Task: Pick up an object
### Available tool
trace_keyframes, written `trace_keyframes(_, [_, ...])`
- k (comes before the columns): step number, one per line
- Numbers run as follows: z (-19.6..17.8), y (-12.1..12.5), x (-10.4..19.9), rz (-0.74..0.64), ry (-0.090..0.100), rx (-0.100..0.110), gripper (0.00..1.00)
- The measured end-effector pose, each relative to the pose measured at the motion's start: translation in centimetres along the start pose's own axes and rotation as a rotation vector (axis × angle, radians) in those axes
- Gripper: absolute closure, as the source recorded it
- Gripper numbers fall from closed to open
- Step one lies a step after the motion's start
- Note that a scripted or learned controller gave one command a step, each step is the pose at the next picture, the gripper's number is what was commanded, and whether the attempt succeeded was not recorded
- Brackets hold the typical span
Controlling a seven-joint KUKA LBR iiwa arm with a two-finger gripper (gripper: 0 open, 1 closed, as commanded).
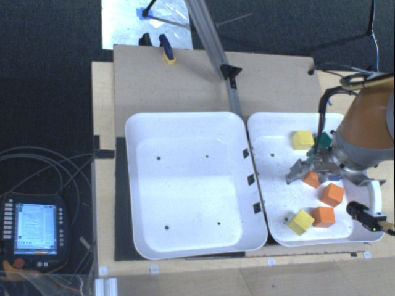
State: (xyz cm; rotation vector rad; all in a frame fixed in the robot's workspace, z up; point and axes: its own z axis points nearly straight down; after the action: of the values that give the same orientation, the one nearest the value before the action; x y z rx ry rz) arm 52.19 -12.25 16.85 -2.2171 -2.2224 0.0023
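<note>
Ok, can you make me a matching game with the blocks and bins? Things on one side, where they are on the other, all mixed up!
Things:
1. Yellow block
2. Second yellow block
3. Left bin
4. Small orange block

Places:
A. Near the front edge of the right bin, beside an orange cube
B. Right by the gripper
C. Near the back of the right bin
D. Beside the right bin, away from the arm

Pairs: 1-C, 2-A, 3-D, 4-B
</note>
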Motion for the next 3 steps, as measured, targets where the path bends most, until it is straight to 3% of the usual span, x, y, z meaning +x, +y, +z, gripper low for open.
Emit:
trace_keyframes(1, [-1.4,0.2,0.0,-0.002,-0.001,-0.007,1.00])
trace_keyframes(2, [-7.7,0.1,-0.4,-0.002,-0.003,-0.012,1.00])
trace_keyframes(3, [-10.7,0.3,-0.4,-0.002,-0.002,-0.008,1.00])
